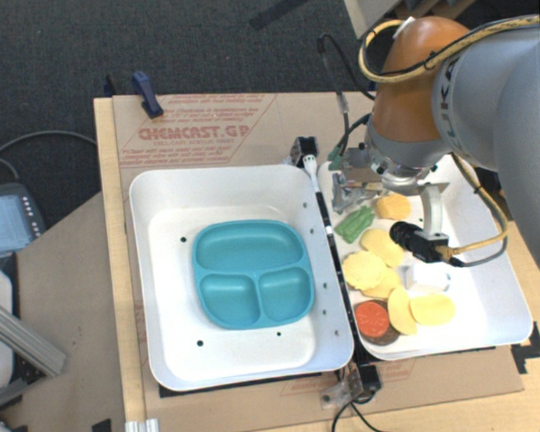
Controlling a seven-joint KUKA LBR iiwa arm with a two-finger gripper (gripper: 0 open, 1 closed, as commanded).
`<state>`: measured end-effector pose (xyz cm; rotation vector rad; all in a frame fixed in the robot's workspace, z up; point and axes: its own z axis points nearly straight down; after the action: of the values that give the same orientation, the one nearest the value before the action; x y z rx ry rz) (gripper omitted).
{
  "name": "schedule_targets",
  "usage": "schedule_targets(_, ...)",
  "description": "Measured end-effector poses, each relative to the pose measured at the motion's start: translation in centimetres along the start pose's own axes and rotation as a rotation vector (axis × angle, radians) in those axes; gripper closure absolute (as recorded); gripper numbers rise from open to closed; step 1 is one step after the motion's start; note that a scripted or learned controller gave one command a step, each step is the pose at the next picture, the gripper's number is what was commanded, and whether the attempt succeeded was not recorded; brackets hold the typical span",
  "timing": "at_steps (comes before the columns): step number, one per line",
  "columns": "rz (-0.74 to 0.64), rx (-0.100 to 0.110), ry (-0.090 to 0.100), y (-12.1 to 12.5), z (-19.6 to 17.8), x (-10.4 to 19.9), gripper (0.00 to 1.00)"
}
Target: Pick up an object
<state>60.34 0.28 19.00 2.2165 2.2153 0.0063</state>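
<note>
Over the far left corner of the right bin [490, 289], the tool [348, 194] hangs close to a green piece [353, 222]; whether it is open or closed cannot be told. Yellow slices [364, 271] and a red disc [372, 318] lie nearer. A teal tray [252, 273] sits in the left bin [155, 262] on the worktop [202, 133].

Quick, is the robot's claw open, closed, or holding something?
The gripper: cannot be told from this view. It is low in the right bin, right by the green piece.
</note>
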Motion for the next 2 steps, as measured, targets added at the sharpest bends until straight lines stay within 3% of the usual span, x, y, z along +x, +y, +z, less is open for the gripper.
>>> schedule_targets(1, -0.004, -0.011, 0.006, -7.4, -25.5, 2.1, 1.0)
schedule_targets(2, 0.003, 0.022, 0.003, -12.6, -12.4, 1.3, 1.0)
